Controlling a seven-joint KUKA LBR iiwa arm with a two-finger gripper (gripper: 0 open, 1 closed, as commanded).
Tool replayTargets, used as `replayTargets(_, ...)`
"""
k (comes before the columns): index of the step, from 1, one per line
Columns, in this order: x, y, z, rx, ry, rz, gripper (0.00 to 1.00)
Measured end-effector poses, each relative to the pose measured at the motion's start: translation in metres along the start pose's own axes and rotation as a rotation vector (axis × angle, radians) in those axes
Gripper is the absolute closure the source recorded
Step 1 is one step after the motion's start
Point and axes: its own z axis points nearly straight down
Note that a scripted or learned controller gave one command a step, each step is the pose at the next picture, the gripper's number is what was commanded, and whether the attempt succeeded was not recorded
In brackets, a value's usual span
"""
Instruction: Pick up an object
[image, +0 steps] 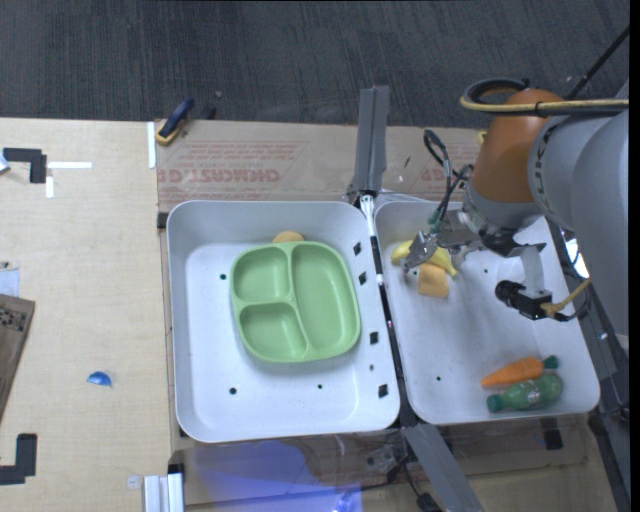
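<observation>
In the right bin (470, 385), a yellow banana-like piece (404, 251) and a tan chunk (434, 282) lie together near the back left corner. My gripper (430, 246) hangs directly over them, low and close to the yellow piece; whether it touches is unclear. An orange carrot (512, 372) and a green bottle (525, 395) lie side by side at the bin's front right. The left bin (200, 300) holds a green divided plate (296, 300), with a small yellow object (288, 237) peeking out behind its far edge.
The grey arm with its orange band (515, 150) fills the upper right, above the right bin's back. A black cable connector (520, 296) hangs over that bin's middle. A metal divider (372, 150) stands between the bins at the back.
</observation>
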Motion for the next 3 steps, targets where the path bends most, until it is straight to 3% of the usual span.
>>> replayTargets(1,-0.001,0.000,-0.009,-0.001,-0.001,0.003,1.00)
replayTargets(2,-0.003,0.000,-0.019,-0.002,-0.002,0.006,1.00)
replayTargets(3,0.023,-0.016,-0.138,-0.001,-0.001,0.119,1.00)
